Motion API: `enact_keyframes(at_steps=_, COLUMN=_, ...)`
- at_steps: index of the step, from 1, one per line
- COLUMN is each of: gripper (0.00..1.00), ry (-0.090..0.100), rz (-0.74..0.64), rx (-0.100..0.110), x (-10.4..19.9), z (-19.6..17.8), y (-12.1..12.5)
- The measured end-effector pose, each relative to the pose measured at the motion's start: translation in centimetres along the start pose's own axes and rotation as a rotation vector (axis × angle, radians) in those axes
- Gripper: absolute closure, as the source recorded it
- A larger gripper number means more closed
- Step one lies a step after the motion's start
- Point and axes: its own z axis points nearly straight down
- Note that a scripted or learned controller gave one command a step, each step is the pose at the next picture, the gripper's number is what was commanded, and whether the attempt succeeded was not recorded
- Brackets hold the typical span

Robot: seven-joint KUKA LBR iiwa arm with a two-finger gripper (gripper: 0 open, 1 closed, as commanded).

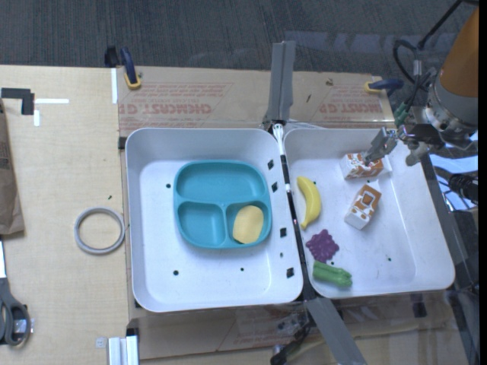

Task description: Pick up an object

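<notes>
The right bin (pixel 426 272) holds every candidate object. Nearest the camera, a green vegetable (pixel 332 274) lies by the front wall, just beside a purple bunch of grapes (pixel 323 243). Both look like light toy pieces; the grapes are lumpy and would likely offer poor flat contact.

Further in, a yellow banana (pixel 309 200) lies along the divider. It is probably smooth and curved, so a grip across its middle should hold best.

A white and orange carton (pixel 363 206) stands apart near the bin's centre. It appears light and stiff, with flat sides suited to an across-the-width grip.

At the far side, a second carton (pixel 361 166) lies directly under the end effector (pixel 384 144). This is judged the likely target. Whether the end effector is spread, pressed together or pinching the carton cannot be told; the fingertips merge with the carton's top edge.

The left bin (pixel 144 226) holds a teal tray (pixel 213 196) with a yellow lump (pixel 248 223) in one compartment.

The arm above the wrist is cut off at the frame's right edge. The carton print is too small to read.
</notes>
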Motion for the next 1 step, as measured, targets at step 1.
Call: enact_keyframes(at_steps=1, gripper=0.00, ry=-0.001, rz=-0.111, rx=-0.003, x=-4.09, z=-0.96, y=4.07)
